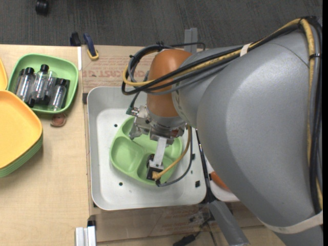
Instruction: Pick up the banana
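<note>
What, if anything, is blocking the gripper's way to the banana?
Cannot tell. The gripper hangs over the green divided tray in the white bin, and the arm covers whatever lies under it and the bin's right side.

Grey arm (256,111) is reaching in from the view's right, its orange band (166,78) sitting above the wrist (163,118); the gripper (154,132) is pointing downward.

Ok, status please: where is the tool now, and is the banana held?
Tool low over green divided plate in white bin. Banana hold unconfirmed. Arm covers bin's right side.
</note>
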Tool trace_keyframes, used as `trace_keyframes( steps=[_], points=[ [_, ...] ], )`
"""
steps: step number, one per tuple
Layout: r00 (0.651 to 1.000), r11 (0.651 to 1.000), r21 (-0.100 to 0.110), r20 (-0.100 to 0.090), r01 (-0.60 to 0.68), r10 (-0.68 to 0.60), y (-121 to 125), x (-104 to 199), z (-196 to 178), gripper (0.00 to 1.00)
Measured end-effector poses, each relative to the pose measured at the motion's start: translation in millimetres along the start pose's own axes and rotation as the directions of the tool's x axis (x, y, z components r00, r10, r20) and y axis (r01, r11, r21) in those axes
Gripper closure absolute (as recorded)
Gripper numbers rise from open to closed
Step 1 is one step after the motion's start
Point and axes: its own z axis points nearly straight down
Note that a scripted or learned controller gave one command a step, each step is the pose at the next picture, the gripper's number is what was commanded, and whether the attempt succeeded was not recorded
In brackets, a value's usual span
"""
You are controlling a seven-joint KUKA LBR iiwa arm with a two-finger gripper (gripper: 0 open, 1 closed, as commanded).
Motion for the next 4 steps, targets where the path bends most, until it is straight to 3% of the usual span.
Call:
trace_keyframes(
  steps=[1,2,3,4],
  points=[
    [0.971,0.971,-0.001,0.001,0.24,-0.24,-39.2,-3.7,2.2,0.0],
    [0.999,0.999,-0.004,-0.006,-0.04,0.04,-56.5,-38.8,11.7,0.0],
    [0.979,0.979,0.001,-0.001,0.205,-0.205,-60.2,-75.4,-4.5,0.0],
    [0.989,0.989,0.0,0.0,0.15,-0.15,-71.8,-39.8,-3.2,0.0]
  ],
)
